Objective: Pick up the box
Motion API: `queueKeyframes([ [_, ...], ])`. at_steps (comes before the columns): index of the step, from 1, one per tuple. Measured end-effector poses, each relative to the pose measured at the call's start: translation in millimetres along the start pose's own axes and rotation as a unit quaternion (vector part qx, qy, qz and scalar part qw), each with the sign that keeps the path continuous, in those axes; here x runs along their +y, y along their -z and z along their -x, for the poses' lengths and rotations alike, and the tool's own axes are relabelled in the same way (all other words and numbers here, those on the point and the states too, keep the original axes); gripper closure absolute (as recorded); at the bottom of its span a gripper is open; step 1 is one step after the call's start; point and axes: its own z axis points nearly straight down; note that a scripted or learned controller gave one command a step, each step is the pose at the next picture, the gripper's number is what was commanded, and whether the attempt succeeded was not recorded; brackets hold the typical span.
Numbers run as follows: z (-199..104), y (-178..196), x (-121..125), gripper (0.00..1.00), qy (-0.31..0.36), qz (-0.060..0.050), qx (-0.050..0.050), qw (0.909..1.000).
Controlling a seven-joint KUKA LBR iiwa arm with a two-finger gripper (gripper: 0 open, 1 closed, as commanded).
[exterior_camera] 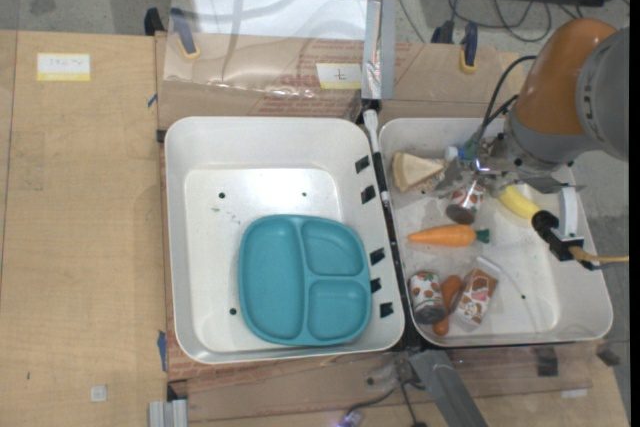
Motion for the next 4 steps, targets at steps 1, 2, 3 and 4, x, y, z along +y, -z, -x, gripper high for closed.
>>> queueKeyframes([
  [1,55,-7,47,0.00,-0.002,-0.002,0.000,1.0000],
  [2,-37,-6,43,0.00,0.027,-0.002,-0.001,0.9996],
  [3,-50,-5,41,0.00,-0.044,-0.006,-0.011,0.9989],
  [4,-52,-2,41,0.00,-0.008,-0.004,-0.012,0.9999],
])
